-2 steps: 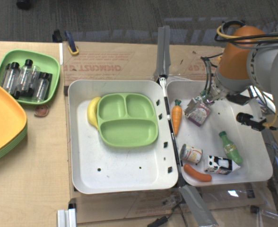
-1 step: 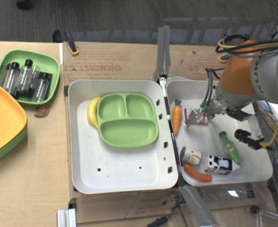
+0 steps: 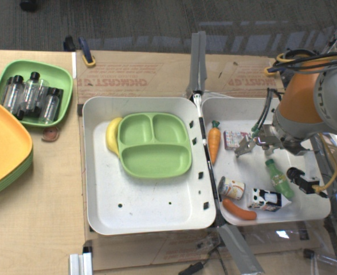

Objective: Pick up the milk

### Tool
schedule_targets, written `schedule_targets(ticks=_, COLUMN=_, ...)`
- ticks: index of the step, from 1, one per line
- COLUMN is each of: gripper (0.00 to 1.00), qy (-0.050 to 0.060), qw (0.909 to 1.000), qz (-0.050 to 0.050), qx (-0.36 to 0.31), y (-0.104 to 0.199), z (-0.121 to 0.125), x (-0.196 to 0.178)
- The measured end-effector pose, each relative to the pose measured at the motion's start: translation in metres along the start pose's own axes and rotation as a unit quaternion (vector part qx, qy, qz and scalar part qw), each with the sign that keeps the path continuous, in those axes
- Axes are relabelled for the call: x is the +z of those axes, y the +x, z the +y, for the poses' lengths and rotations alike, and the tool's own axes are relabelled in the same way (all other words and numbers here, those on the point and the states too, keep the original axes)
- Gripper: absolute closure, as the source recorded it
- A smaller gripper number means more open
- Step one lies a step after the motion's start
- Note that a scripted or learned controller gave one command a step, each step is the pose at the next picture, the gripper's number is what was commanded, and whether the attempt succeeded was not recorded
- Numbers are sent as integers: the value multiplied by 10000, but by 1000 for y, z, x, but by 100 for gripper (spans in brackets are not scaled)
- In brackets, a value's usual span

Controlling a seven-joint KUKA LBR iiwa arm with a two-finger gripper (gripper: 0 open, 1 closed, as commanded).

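Your milk carton [image 3: 265,199], white with black cow patches, lies near the front edge of the right bin [image 3: 314,213], between a small can [image 3: 233,188] and a green bottle [image 3: 279,179], with a sausage [image 3: 238,209] just in front. The gripper [image 3: 250,144] hangs over the bin's middle, well apart from the carton, fingers spread and holding nothing. A carrot [image 3: 214,143] lies along the bin's left wall.
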State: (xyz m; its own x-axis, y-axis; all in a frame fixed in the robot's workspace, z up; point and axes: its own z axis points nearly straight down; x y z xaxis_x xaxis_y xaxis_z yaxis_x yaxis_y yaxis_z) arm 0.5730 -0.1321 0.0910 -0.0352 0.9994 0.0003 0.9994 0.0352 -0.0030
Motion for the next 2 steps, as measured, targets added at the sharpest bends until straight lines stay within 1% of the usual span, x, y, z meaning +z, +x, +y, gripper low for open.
schedule_targets(ticks=1, gripper=0, qy=2, qw=9933, qz=1, qx=1156, y=-15, z=-63, x=-52)
schedule_targets(ticks=2, gripper=0, qy=8, qw=9895, qz=1, qx=1446, y=22, z=-96, x=-61)
